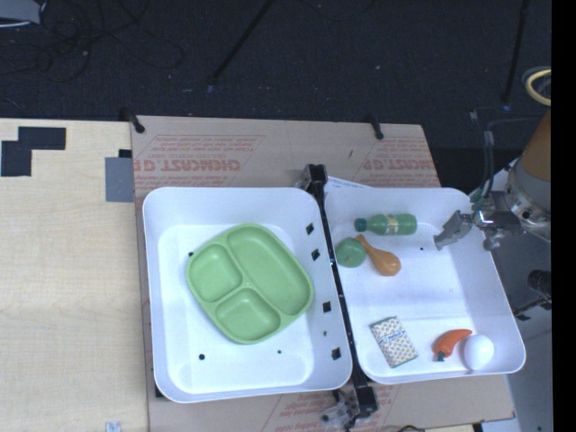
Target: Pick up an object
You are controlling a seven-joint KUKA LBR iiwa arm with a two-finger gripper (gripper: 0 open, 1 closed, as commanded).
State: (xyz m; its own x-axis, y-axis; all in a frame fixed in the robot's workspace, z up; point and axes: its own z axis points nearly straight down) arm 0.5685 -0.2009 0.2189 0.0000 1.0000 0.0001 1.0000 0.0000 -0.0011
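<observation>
At the right bin's (504,318) far edge, my gripper (453,230) hovers with its grip state indiscernible, nearest the green bottle (386,225) lying on its side, probably light, rigid, slippery, best grasped across its middle.

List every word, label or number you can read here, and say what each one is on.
Red print on the cardboard sheet under the bins: it appears upside down and mirrored, too blurred to read reliably.
Label on the green bottle: too small to read.
Patterned packet: speckled print, with no legible words.
Nothing else carries readable text.
</observation>
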